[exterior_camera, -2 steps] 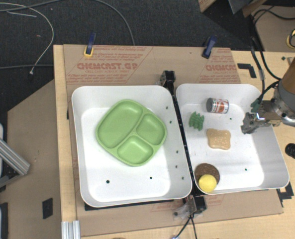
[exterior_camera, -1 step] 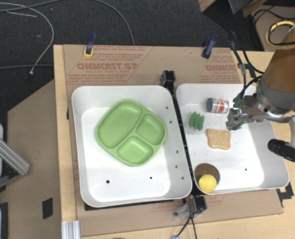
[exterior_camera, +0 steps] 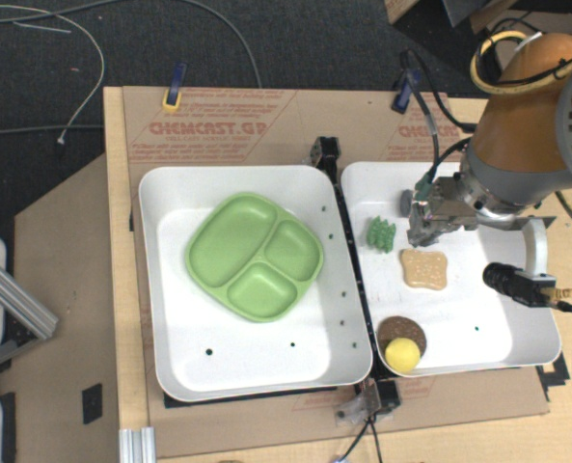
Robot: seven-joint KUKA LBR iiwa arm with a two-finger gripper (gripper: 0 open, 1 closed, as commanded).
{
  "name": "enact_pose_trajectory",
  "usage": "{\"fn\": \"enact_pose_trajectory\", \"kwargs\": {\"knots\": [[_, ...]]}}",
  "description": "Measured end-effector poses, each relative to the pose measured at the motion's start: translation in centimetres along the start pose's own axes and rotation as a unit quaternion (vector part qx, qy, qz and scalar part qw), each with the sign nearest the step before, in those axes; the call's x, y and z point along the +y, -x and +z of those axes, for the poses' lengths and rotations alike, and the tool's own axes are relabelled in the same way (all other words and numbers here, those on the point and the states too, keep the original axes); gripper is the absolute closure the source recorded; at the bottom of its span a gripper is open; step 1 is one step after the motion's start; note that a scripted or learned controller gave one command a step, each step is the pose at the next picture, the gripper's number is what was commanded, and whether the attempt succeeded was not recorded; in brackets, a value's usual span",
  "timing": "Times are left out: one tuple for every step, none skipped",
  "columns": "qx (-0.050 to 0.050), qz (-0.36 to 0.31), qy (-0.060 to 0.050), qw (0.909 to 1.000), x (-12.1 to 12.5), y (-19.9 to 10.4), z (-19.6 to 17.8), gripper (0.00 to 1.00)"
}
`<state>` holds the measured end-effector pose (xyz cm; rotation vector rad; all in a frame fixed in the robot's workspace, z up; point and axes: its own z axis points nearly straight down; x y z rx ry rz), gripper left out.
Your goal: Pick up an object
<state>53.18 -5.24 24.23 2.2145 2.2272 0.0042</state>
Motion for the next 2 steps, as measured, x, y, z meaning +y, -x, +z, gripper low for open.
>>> {"fn": "enact_pose_trajectory", "kwargs": {"knots": [[0.000, 0.000, -0.001, 1.0000, 1.1, -5.5, 0.7, 1.00], [0.001, -0.001, -0.003, 1.0000, 0.9, -11.8, 1.4, 1.00]]}}
